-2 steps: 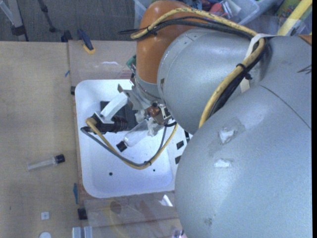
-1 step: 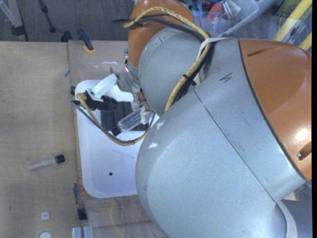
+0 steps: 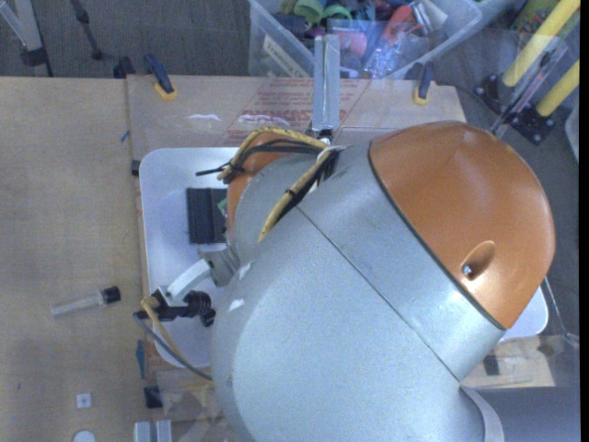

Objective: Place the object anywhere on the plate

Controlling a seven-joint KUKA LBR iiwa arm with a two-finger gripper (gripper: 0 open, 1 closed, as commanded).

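Wooden desk (image 3: 64, 201), grey carpet beyond. A small vial (image 3: 85, 301) is seen lying on the desk, left of the white bin (image 3: 156, 238). A black block (image 3: 204, 215) rests inside the bin. A clear tub of coloured toys (image 3: 368, 12) stands behind. The arm (image 3: 386, 284) covers the bin; the gripper's state cannot be told. The plate is hidden.

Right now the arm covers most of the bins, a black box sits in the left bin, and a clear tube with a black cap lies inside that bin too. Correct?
Not quite. The clear tube with a black cap lies outside the left bin, on the wooden bench to its left, as the camera view shows. The rest holds: the arm covers most of the bins, and the black box sits in the left bin.
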